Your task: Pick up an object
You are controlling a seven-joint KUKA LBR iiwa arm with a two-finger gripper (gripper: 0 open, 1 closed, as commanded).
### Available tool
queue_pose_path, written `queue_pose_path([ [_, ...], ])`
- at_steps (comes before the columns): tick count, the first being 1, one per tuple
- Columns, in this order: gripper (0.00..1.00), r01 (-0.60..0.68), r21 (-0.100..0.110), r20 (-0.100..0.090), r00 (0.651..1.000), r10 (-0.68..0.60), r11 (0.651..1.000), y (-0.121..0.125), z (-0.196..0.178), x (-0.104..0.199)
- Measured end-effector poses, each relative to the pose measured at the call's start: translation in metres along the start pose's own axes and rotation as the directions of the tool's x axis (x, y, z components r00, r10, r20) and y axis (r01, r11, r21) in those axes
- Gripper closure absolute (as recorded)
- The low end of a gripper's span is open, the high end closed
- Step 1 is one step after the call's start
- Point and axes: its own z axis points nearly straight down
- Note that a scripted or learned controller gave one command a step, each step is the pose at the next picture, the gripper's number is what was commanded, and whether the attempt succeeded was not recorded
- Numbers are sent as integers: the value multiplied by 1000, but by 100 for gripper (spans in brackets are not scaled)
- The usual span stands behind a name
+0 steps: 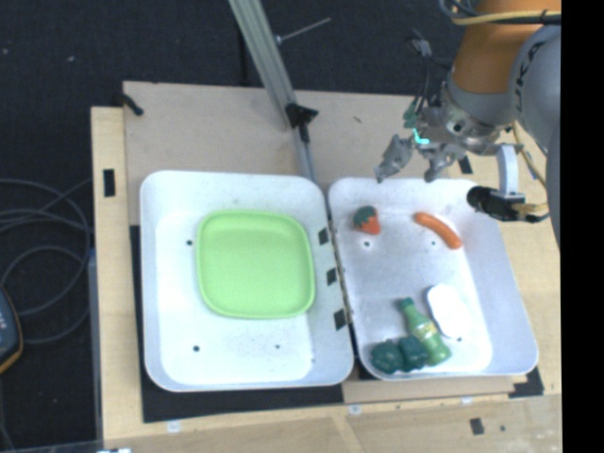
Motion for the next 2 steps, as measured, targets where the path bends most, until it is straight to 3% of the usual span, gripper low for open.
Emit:
queue_pose_path([
  [1, 0, 0, 0, 0, 1000, 0, 1000, 0, 0, 0],
  [2, 0, 0, 4, 1, 1000, 0, 1000, 0, 42, -1],
])
